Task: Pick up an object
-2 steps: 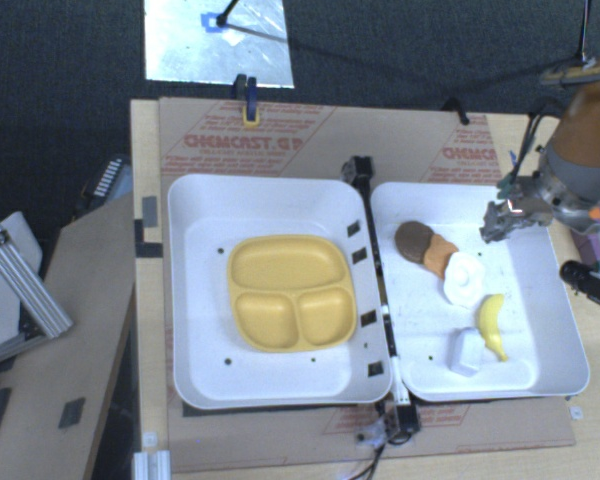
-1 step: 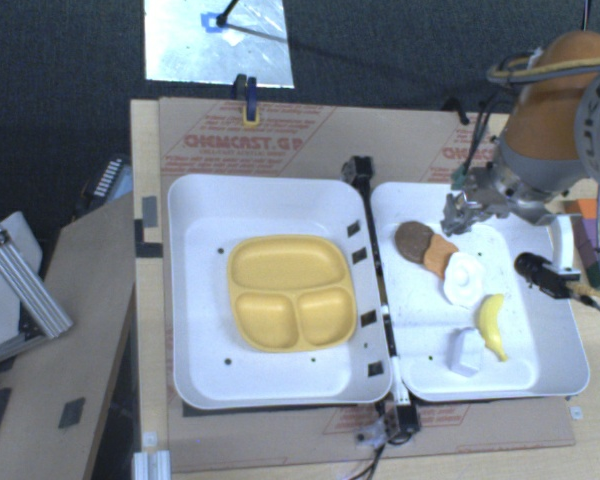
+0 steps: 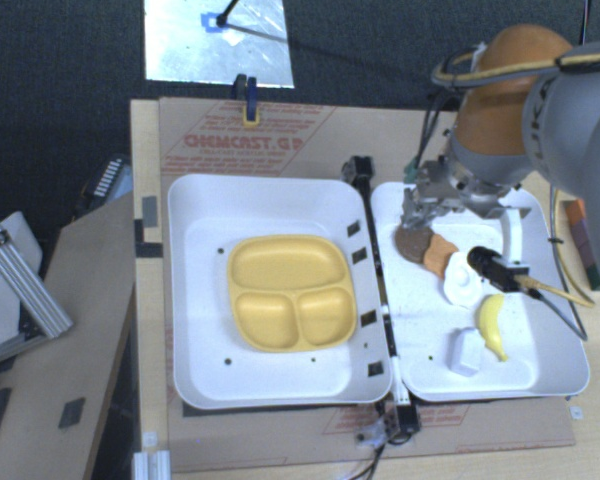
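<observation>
- Gripper [image 3: 417, 213]: on the grey arm [image 3: 570, 118], hanging over the right bin [image 3: 570, 368], up and left of the banana [image 3: 493, 326] and well apart from it. Whether it is open or closed cannot be told from this angle. Nothing is seen in its grasp.
- Banana: yellow, lying on the right bin's floor, its length running roughly up and down the view. It is the reference point for all entries below.
- Brown object [image 3: 420, 245]: brown at one end, orange at the other, up and left of the banana, directly under the gripper. Contact between the two cannot be confirmed.
- White disc [image 3: 458, 283]: just up and left of the banana, between it and the brown object, close against the orange end.
- White block [image 3: 464, 354]: small, just below and left of the banana, near it but apart.
- Yellow tray [image 3: 285, 293]: three compartments, far left of the banana, lying flat at the middle of the left bin [image 3: 195, 268].
- Bins: side by side, meeting at a seam left of the banana, between it and the tray.
</observation>
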Robot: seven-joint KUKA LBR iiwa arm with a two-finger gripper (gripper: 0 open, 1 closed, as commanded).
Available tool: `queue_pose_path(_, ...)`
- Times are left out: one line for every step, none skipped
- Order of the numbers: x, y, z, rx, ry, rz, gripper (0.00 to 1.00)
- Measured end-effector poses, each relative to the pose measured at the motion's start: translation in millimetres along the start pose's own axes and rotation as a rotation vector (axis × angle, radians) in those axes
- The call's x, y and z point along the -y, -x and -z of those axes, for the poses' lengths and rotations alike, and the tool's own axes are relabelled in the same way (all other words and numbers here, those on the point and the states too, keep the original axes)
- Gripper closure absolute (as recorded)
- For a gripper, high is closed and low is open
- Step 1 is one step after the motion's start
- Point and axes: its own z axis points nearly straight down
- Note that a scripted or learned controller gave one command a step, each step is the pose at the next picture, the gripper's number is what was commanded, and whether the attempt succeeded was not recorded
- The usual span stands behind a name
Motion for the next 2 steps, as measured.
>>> queue_pose_path(-6, -44, 6, 0.0, 0.001, -0.001, 1.0)
queue_pose_path(-18, -95, 18, -0.001, 0.001, -0.001, 1.0)
